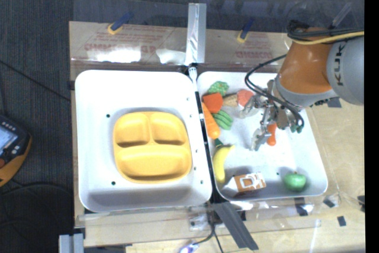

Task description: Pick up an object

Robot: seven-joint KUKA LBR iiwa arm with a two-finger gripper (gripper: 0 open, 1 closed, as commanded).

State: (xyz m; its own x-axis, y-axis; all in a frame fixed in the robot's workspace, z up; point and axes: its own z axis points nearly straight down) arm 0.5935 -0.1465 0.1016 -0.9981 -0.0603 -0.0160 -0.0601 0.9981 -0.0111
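My gripper point(265, 133) hangs low over the middle of the right bin point(314, 151), under the orange wrist band. A small orange-red piece point(271, 137) lies right at its tip; whether it is gripped is unclear. Toy foods lie around it. An orange carrot point(212, 102) with a green top, a long orange piece point(209, 125) and a green vegetable point(224, 120) sit to its left. A tan and orange piece point(244, 98) is at its upper left. Nearer the front are a yellow banana point(220, 162), a small orange box point(249, 182) and a green apple point(295, 181).
The left bin point(95, 98) holds a yellow compartment tray point(153, 145). A raised divider wall point(201, 133) runs between the two bins. Black cables point(260, 71) loop off the arm above the right bin's far side.
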